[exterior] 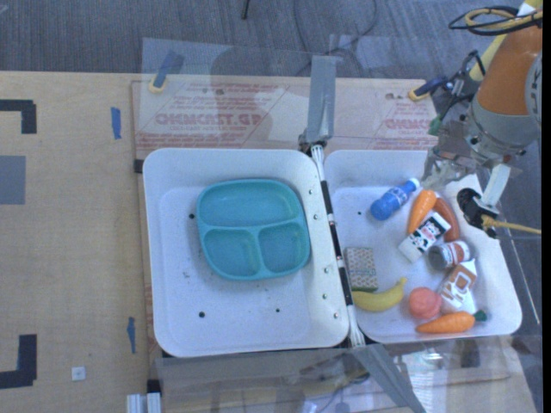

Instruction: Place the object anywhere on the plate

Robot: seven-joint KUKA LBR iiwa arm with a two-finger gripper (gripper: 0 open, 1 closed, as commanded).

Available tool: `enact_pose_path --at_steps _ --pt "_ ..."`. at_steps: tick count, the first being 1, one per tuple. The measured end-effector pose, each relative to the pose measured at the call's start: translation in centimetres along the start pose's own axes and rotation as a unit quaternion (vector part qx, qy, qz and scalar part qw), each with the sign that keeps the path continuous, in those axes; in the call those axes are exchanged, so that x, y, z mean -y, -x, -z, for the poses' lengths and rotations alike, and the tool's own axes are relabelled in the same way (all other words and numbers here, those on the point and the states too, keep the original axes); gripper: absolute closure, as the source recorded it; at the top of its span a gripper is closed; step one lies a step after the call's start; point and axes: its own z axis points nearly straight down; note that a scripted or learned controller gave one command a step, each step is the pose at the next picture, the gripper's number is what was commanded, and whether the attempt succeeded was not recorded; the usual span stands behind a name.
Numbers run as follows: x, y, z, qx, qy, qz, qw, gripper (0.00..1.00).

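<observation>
— Starting at the near edge?

— In the right-hand bin (508,312), along the near wall: an orange carrot (445,323) with a green end, a pinkish-red ball (424,303) touching it, and a yellow banana (379,296) curved beside the divider.

— Any print worth reading there?

— Too small to read. A white-and-orange carton (461,284) just above the carrot, a small jar (454,253) with a red band, and a white box (424,233) with black markings. Left of these, close to the divider, a speckled block (361,268).

— Farther back?

— A second carrot (422,209) leaning on the white box, then a blue bottle (393,200) with a white cap, lying tilted.

— And the plate?

— Teal plate (254,229), three compartments, flat in the left-hand bin (164,317). Well apart from all the loose items over in the right-hand bin.

— Relative to the arm's tip (443,169)?

— Poised over the far part of the right-hand bin. Closest to it: the bottle's cap and the second carrot's far end, just below in the view. Touching or apart, impossible to tell. Open or closed, impossible to tell as well.

— Writing beyond the bins?

— Red lettering on the clear sheets (215,114) lying on the counter (69,256). Possibly "CHEMCAST GP", but too blurred to be sure.
</observation>
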Motion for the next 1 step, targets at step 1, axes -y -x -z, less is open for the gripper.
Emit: enact_pose_path --at_steps 1 --pt "-3.54 2.58 10.46 0.001 0.003 0.073 0.9973 1.00"
